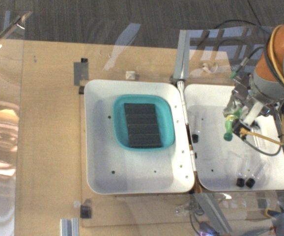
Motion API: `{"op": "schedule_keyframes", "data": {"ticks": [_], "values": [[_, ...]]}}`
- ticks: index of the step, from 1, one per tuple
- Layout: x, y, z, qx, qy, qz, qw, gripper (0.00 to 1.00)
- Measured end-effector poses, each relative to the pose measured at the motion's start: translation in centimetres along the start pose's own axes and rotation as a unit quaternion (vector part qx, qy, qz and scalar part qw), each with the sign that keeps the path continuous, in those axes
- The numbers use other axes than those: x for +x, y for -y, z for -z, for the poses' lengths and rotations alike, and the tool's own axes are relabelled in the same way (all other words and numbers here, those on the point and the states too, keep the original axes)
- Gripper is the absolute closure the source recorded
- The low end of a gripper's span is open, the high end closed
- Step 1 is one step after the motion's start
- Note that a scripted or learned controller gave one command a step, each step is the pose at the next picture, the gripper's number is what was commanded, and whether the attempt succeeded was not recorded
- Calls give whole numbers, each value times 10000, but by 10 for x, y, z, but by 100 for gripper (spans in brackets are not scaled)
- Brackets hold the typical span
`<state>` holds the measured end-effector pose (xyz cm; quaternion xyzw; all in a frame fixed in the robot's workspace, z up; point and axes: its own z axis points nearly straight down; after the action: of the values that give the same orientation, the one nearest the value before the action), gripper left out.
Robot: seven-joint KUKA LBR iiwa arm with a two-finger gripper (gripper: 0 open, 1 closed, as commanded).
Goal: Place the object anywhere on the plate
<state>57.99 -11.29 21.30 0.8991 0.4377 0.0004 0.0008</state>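
Dark block [142, 125] over plate [118, 127] centre

a teal plate [167, 127] sits in the left white bin [98, 171] and bears a dark ribbed slab [142, 125]. right of the plate, over the right bin [215, 176], hangs the gripper [233, 119], a green thing [227, 132] just beside it. two small black pieces [241, 182] lie to the plate's lower right.

Two small black pieces [240, 182] — right bin [215, 154], near edge.
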Motion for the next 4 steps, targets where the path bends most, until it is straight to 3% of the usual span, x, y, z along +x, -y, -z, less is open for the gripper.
{"op": "schedule_keyframes", "data": {"ticks": [1,2,3,4], "values": [[0,0,0,-1,-1,-1,10000,0],[-41,-66,-2,-3,0,132,9999,0],[-38,-66,9,-17,-1,183,9998,100],[-37,-66,9,-17,0,184,9998,0]]}}
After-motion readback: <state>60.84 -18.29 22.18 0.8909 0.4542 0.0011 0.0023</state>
